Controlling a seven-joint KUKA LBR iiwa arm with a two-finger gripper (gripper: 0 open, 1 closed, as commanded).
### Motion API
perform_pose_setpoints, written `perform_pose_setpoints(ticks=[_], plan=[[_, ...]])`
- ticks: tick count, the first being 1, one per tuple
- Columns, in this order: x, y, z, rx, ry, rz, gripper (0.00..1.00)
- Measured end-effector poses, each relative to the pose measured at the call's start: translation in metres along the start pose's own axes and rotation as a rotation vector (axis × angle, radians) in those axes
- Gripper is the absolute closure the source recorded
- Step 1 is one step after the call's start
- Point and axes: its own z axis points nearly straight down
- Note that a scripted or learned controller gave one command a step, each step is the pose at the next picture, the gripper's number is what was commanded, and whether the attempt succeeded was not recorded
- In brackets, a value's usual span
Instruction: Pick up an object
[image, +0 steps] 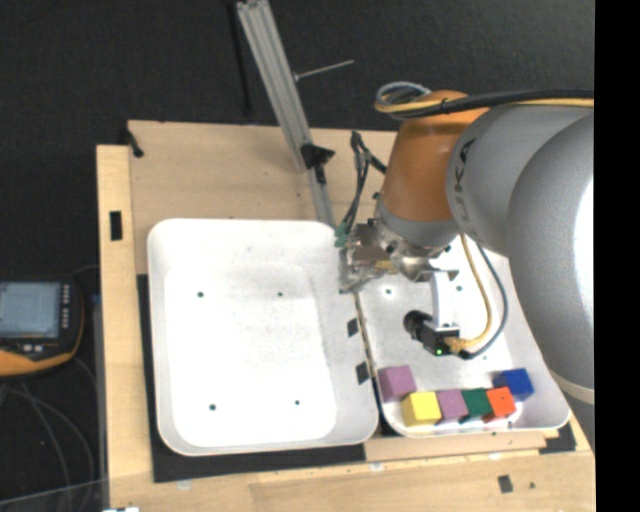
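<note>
Several small blocks lie along the near edge of the right bin (545, 412): a purple block (397, 380), a yellow one (422, 407), a mauve one (452, 403), a green one (474, 403), an orange one (499, 402) and a blue one (515, 382). My gripper (372, 258) hangs under the orange wrist band at the far left corner of the right bin, near the divide between the bins. It is well back from the blocks. The arm's bulk covers the bin's far half.
The left white bin (240, 228) lies beside the right one. A slanted metal rail (285, 90) runs from the top of the view down to the bins' far edge. A handheld device (35, 320) sits off the bench at left. Cables (487, 300) loop under the wrist.
</note>
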Motion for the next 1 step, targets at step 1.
perform_pose_setpoints(ticks=[1], plan=[[0.0608,-0.0058,0.0003,0.001,-0.001,0.001,1.00]])
